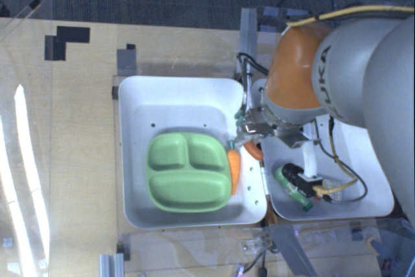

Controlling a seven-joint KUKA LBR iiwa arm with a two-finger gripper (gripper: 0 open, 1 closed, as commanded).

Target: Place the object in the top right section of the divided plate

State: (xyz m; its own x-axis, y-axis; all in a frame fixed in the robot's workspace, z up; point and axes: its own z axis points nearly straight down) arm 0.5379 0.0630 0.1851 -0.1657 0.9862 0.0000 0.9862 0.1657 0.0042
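Camera view: slim orange carrot (233,170) lying along the right rim of the green three-section plate (188,170), its top just beside the gripper (249,132); grip state cannot be told.

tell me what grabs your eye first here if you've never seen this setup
The grey arm, orange-banded, looms over the right bin. In the left bin sits a green divided plate, and an orange carrot lies along its right rim, just below the hand.
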